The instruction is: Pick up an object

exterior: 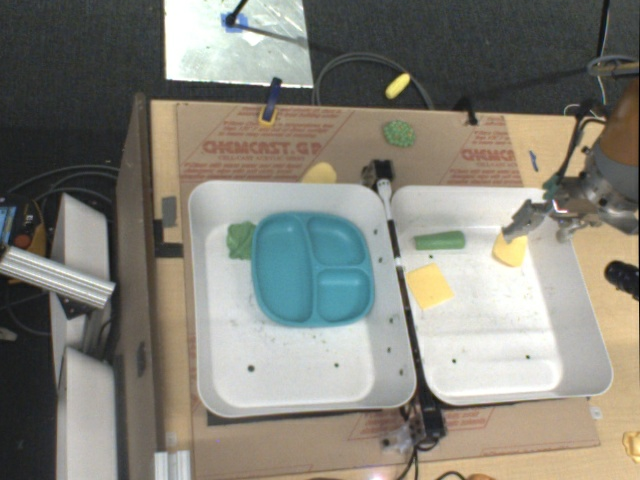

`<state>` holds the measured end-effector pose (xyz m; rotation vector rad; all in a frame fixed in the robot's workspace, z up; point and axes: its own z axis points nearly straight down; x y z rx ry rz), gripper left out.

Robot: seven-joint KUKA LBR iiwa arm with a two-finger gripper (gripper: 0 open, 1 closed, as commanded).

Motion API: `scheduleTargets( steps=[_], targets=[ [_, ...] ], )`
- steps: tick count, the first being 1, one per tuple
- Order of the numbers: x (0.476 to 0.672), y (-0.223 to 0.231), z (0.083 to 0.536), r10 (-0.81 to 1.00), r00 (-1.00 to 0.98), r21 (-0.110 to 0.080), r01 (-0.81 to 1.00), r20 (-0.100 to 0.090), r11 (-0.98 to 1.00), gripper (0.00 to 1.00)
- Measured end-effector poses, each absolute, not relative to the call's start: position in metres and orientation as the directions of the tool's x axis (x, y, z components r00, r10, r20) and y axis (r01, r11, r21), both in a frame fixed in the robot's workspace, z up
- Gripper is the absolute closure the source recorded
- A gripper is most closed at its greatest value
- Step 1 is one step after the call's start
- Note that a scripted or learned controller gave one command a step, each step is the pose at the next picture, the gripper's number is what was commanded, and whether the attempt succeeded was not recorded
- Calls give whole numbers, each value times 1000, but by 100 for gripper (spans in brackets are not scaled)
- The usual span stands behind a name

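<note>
In the right bin (580, 358) lie a green stick (439, 239), a flat yellow square (430, 286) and a small yellow wedge (510, 251). My gripper (540, 228) hangs over the bin's upper right part, just above and to the right of the yellow wedge. It is open and nothing sits between its fingers; one fingertip (513, 227) is close above the wedge. The left bin (220, 368) holds a blue divided plate (311, 268) with a green leafy piece (241, 238) tucked at its left edge.
Behind the bins, on the cardboard, lie a green round piece (400, 133), a yellow piece (320, 174) and a yellow and blue clip (270, 103). A black divider (398, 268) runs between the bins. Cables trail at the back.
</note>
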<state>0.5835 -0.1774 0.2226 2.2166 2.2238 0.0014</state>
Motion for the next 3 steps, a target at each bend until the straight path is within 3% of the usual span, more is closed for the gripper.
scheduleTargets(
  steps=[1, 2, 3],
  targets=[
    [639, -207, 125, 1000, -5, 1, 1000, -2, 5, 0],
    [631, -206, 104, 1000, -2, 2, 1000, -1, 2, 0],
    [632, -206, 116, 1000, -5, 6, 1000, -2, 5, 100]
  ],
)
